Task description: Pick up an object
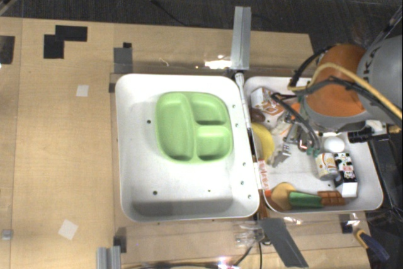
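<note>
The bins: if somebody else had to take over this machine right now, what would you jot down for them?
Pincer: low in the right bin, in among the clutter; whether it grips anything cannot be made out.
Right bin holds the loose things: a yellow banana-like piece by the left wall, a small white bottle, and a green-and-brown piece along the front.
Left bin holds a green divided tray, roughly in the middle.
Done: the arm has reached into the right bin.
Left: nothing is seen lifted, so a pick is yet to be confirmed.
</note>
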You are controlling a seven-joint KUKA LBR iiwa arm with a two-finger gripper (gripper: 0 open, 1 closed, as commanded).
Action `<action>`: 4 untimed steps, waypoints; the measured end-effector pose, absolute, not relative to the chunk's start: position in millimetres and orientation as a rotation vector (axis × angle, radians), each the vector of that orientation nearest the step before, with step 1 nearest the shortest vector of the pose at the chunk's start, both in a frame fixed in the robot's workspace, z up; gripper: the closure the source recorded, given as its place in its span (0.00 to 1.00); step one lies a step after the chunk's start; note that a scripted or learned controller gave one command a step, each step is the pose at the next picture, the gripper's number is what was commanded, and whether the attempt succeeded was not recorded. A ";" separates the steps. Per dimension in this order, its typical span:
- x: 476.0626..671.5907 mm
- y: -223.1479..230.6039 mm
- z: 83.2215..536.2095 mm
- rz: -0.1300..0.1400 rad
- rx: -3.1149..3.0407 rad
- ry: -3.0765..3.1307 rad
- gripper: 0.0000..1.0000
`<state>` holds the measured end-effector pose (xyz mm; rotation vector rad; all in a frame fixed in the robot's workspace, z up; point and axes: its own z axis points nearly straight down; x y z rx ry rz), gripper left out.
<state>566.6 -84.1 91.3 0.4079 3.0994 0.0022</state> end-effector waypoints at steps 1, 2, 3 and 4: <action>631.3 -82.7 90.6 -0.002 0.574 3.109 0.00; 507.2 -92.4 92.4 0.003 0.760 3.031 0.00; 508.3 -87.1 92.2 0.001 0.846 3.004 0.00; 597.1 -86.6 90.0 0.005 0.847 3.006 0.00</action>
